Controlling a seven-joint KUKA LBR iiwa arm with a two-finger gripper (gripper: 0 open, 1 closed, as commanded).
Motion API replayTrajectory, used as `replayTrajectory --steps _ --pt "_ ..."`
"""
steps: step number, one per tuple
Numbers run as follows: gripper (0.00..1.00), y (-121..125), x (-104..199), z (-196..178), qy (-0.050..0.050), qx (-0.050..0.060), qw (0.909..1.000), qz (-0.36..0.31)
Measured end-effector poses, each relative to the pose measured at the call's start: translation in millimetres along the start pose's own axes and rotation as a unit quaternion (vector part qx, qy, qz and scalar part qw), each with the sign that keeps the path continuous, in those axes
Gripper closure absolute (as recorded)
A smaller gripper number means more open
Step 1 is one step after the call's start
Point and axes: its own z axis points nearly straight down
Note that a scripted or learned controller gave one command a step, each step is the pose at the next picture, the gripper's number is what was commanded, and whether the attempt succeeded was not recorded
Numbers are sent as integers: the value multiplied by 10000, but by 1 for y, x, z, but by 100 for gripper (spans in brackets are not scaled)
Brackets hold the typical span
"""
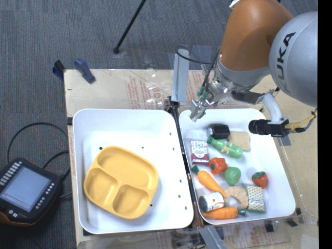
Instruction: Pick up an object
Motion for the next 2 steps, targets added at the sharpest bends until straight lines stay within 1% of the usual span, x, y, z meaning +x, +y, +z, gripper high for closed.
replayTrajectory --steps 1,2 --pt "100 40 22 4 -9 -19 9972 -750" --pt "100 -25 -28 -118 -48 -100 9993 -348"
